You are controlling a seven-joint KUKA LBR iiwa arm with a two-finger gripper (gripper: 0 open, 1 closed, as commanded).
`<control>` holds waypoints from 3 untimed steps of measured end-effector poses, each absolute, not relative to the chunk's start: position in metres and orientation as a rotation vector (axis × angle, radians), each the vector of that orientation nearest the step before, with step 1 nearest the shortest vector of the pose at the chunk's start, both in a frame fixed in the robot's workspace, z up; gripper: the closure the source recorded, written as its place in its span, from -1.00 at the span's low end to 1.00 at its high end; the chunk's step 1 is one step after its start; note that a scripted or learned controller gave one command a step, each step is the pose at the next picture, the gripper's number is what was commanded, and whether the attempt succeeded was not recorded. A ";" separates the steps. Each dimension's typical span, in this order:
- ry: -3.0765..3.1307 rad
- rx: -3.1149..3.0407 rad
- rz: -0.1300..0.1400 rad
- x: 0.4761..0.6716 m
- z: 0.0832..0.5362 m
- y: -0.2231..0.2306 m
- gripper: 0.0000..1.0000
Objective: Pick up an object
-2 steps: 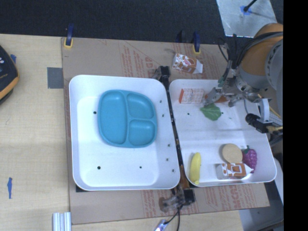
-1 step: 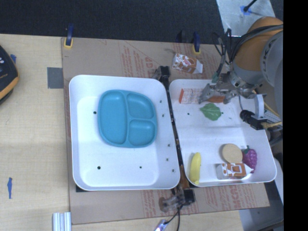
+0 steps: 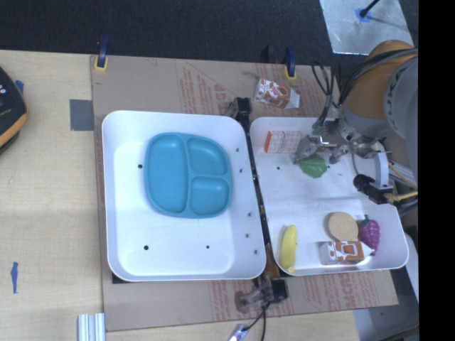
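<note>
Brown cardboard (image 3: 178,84) under 2 white bins (image 3: 121,190), wooden bench (image 3: 43,204)

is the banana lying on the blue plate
No, the banana lies in the right bin near its front left corner, while the blue divided plate sits in the left bin.

glossy white plastic bins (image 3: 121,190), matt cardboard (image 3: 178,84)

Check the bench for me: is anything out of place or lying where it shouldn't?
One thing stands out: a small orange-and-white packet lies on the cardboard beyond the right bin, outside both bins. The rest looks ordinary: the blue divided plate sits flat in the left bin, and the end effector is over a green item.
</note>
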State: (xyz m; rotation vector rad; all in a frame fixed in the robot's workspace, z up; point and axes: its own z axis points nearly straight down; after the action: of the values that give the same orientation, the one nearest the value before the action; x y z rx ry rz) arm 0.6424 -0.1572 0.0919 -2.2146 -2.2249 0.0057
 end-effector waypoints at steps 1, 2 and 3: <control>-2.227 -2.213 0.006 0.643 0.103 -0.158 1.00; -2.224 -2.220 0.002 0.623 0.122 -0.213 1.00; -2.225 -2.219 0.002 0.623 0.122 -0.212 -1.00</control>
State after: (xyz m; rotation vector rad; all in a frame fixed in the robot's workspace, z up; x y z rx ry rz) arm 0.6230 -0.2125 0.1217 -2.2189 -2.2247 0.0022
